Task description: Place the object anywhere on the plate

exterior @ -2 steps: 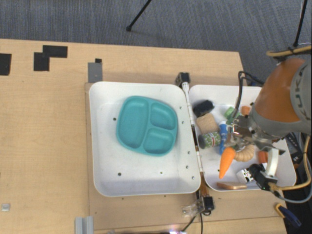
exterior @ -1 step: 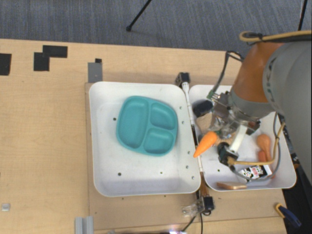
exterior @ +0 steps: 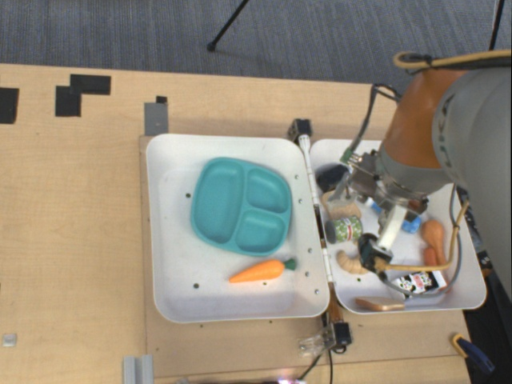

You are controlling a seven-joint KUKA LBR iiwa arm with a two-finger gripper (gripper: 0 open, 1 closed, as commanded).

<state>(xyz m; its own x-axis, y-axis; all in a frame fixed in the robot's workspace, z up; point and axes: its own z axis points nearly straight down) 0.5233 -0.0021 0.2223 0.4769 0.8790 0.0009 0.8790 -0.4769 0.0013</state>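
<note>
Where lying, carrot [exterior: 258, 272] tip leftward

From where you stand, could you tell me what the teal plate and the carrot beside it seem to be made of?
Teal plate: probably moulded plastic with a matte finish; uniform colour, rounded divided compartments. Carrot: likely a plastic or rubber toy; even orange, smooth surface, small green tip. Neither is certain from this view.

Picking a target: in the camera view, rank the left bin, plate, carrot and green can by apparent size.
1. Left bin
2. Plate
3. Carrot
4. Green can, partly hidden by clutter and the arm, so its rank against the carrot is less sure.
</note>
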